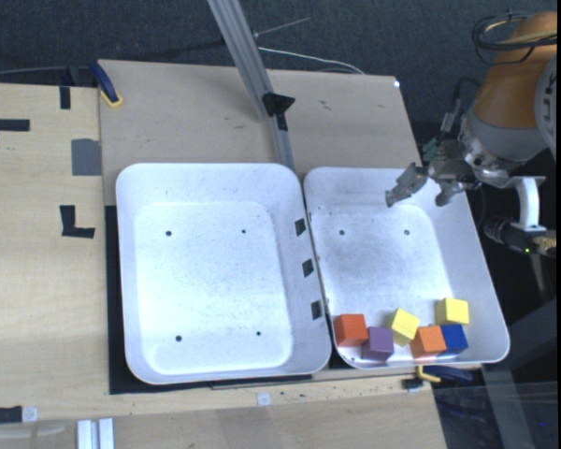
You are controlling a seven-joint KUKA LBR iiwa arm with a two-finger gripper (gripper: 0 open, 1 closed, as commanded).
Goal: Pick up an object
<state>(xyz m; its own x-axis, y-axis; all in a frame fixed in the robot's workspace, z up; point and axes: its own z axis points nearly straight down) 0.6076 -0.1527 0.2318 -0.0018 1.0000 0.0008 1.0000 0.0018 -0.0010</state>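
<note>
Camera view puts the gripper, fingers spread and holding nothing, over the right bin's far end (approach step): next, reach toward the blocks

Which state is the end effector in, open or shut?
Open: the end effector shows two spread fingers with nothing between them, above the right bin's far end.

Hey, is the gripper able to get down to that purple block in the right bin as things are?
Probably yes. The gripper hangs over the far end of the right bin; the purple block sits at the near end, top uncovered, though an orange block crowds it.
</note>
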